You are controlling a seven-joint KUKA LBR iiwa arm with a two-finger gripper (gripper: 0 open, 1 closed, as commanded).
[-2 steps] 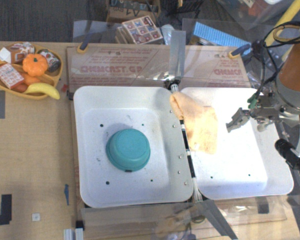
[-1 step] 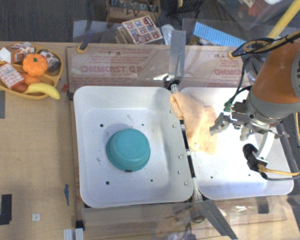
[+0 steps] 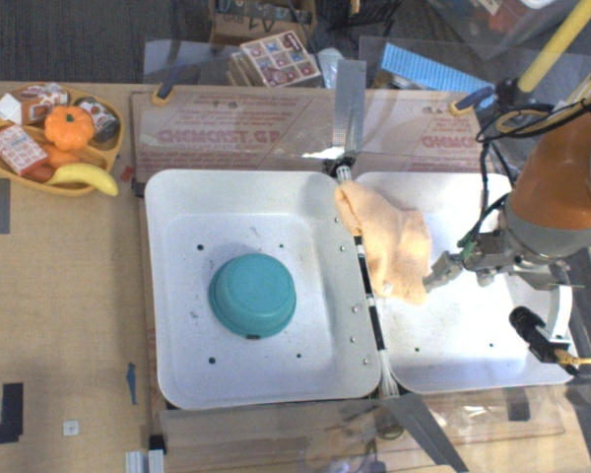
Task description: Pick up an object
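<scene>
A pale orange cloth [image 3: 389, 244] lies crumpled in the right bin [image 3: 473, 363], with its left part draped over the divider between the two bins. A teal bowl [image 3: 253, 295] sits upside down in the middle of the left bin [image 3: 177, 215]. My gripper [image 3: 441, 270] is low in the right bin, reaching in from the right, and its tip is right at the cloth's right edge. From this angle I cannot tell whether it touches or grips the cloth.
A yellow dish [image 3: 49, 146] holding toy fruit and small boxes sits on the bench at the far left. A cardboard sheet [image 3: 236, 131] lies behind the bins. Cables hang near the arm's orange band [image 3: 566, 180].
</scene>
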